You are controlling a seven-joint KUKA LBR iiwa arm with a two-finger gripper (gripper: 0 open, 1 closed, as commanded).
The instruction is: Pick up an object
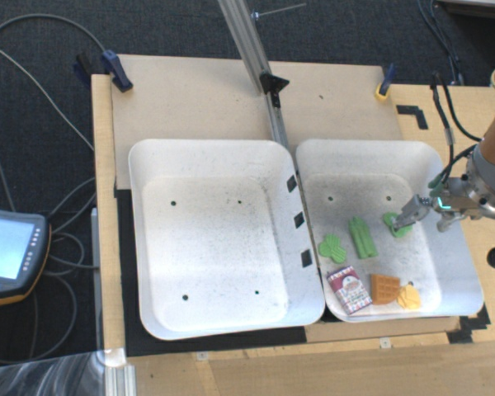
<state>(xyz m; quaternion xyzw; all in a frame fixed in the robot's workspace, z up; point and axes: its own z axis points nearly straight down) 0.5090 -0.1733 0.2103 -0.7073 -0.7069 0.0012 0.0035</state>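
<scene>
Presently the grey two-finger gripper reaches in from the right over the right-hand shallow white bin, fingertips at a small green plastic piece near the bin's middle. Whether the fingers are spread or pinching cannot be told. Apart from it, nearer the front wall, lie a green ridged block, a green knobbly toy, a red printed card packet, an orange waffle-like square and a yellow scrap. The left-hand white bin presumably awaits deposits.
</scene>
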